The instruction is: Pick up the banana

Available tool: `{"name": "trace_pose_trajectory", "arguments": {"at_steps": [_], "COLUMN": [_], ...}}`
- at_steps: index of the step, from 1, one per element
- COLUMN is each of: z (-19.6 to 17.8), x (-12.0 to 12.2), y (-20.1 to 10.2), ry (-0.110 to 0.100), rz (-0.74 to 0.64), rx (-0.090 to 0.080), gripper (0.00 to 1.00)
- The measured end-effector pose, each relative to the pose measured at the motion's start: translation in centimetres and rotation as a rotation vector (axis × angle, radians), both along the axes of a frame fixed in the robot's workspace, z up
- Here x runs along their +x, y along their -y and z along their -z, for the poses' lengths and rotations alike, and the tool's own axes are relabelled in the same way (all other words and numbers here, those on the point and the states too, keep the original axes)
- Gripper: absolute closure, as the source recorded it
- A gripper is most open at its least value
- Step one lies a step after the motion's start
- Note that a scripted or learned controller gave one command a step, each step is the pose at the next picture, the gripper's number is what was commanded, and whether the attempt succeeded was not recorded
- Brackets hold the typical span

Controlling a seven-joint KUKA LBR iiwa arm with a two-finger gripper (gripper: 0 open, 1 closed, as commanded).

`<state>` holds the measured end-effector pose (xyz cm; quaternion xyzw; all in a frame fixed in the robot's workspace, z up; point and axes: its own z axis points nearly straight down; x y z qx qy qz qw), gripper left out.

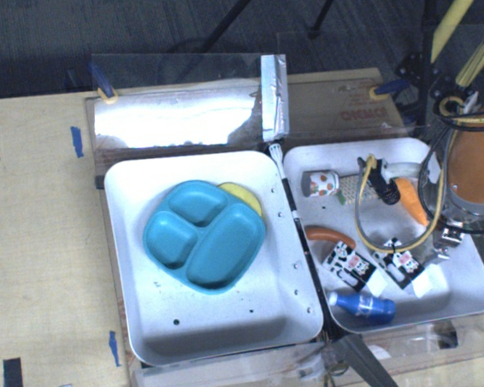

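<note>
1. The banana lies in the left bin, mostly hidden under the blue divided plate; just a yellow edge peeks out at the plate's far right.
2. My hand hangs over the right bin; I cannot tell how it is set.
3. Beneath me lie a blue cylinder, an orange piece and a small white cup.

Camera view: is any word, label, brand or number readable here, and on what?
Nothing reads clearly.
Cardboard panel behind the right bin: faint reddish printed lettering, too blurred to read.
Black-and-white patterned packets in the right bin: markings too small to read.
</note>
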<state>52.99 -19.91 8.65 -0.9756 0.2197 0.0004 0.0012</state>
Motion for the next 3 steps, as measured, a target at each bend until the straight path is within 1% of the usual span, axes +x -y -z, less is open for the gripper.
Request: {"name": "trace_pose_trajectory", "arguments": {"at_steps": [1,2,3], "z": [-5.9,-10.7,-15.2], "x": [1.3,4.3,4.2], "y": [-0.6,2.1,0.5], "ry": [0.003,0.004,0.004], "rz": [-0.176,-0.247,-0.248], "rx": [0.001,0.001,0.002], "gripper": [1.0,1.0,1.0]}}
